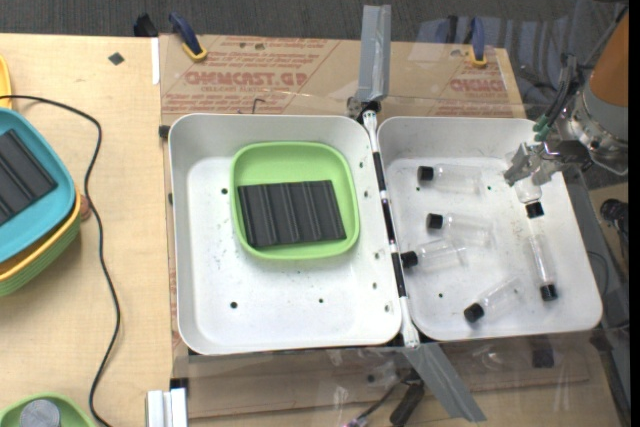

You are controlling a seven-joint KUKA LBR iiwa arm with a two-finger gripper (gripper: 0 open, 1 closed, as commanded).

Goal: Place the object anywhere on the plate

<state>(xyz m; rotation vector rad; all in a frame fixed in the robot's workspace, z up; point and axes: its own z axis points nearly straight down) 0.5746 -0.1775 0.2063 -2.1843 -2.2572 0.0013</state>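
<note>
Several clear tubes [458,253] lie lower left of my gripper [527,165] (fingers blurred, can't tell); plate [295,160] left.

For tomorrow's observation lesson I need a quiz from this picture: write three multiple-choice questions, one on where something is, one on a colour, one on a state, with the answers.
1. Where is the green plate?
A. In the left bin
B. In the right bin
C. On the wooden bench outside the bins

2. What colour are the caps on the clear tubes?
A. Red
B. Black
C. Yellow

3. What lies on the plate now?
A. A clear tube
B. A dark ribbed mat
C. A coiled cable

Answers:
1 A, the plate sits inside the left bin.
2 B, each tube in the right bin ends in a black cap.
3 B, a dark ribbed mat lies on the plate, while the tubes lie in the right bin, where the gripper is.
</note>
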